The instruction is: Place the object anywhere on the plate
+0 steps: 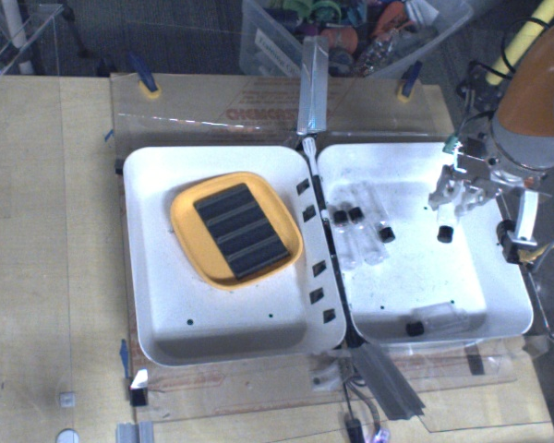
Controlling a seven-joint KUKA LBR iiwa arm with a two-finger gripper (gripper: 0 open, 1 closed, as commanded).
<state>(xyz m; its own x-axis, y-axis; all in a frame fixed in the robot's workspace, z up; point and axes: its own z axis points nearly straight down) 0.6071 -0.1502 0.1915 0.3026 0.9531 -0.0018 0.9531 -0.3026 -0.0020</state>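
Clear plastic object in right bin, long axis indistinct; claw grip state unreadable

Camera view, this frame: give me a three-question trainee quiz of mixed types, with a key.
1. True or false: the yellow plate lies in the left bin.
2. Which bin is the end effector above? A) left B) right
3. Fill in: a dark ribbed block rests on the ____.

Key: 1 true; 2 B; 3 plate. The small clear pieces with black caps lie in the right bin, near the divider.
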